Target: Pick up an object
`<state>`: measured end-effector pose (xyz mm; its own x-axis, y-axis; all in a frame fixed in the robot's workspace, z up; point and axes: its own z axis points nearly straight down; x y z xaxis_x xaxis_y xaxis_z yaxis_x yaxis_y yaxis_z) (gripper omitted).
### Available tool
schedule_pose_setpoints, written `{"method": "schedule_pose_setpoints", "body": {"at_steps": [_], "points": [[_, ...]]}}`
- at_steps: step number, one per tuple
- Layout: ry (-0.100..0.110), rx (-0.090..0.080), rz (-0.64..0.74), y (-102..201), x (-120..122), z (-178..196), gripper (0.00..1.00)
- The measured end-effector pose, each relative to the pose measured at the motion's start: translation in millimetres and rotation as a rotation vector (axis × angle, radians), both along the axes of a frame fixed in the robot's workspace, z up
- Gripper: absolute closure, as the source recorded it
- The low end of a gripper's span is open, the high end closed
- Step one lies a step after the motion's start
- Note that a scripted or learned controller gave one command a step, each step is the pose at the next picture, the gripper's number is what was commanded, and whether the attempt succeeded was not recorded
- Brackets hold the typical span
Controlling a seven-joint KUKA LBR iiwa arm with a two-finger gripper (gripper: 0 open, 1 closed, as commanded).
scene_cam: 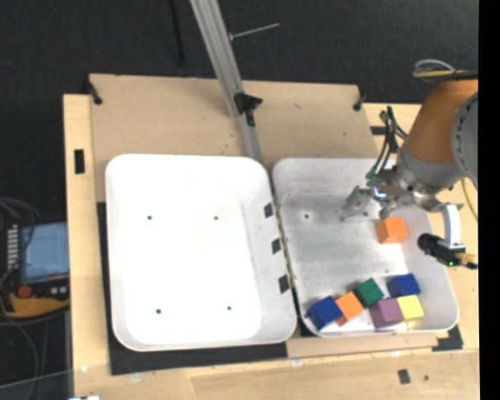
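Item: orange block (392,229), right-centre of frame in the right bin (317,248), squat, no clear long axis, edges slightly askew; my pincer (360,200) hovered up-left of it, fingers spread, gripping nothing.

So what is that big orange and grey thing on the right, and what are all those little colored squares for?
That is a robot arm, a machine that a computer program moves. The picture is taken by one camera fixed above the bench, looking down at a slant. At the arm's end is its tool, the part meant for picking things up. It is over the right bin, and I see nothing between its fingers. The colored squares are small blocks for it to try to pick up. One orange block lies by itself near the tool. The others sit close together at the bin's near edge: a blue block, another orange one, a green one, a purple one, a yellow one and another blue one. The left bin is beside it.
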<state>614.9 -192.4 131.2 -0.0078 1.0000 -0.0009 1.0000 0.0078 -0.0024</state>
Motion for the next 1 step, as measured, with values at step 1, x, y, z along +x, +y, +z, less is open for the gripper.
{"method": "schedule_pose_setpoints", "body": {"at_steps": [1], "points": [[-0.004, -0.003, -0.003, -1.4, 0.7, -34.5, 0.00]]}}
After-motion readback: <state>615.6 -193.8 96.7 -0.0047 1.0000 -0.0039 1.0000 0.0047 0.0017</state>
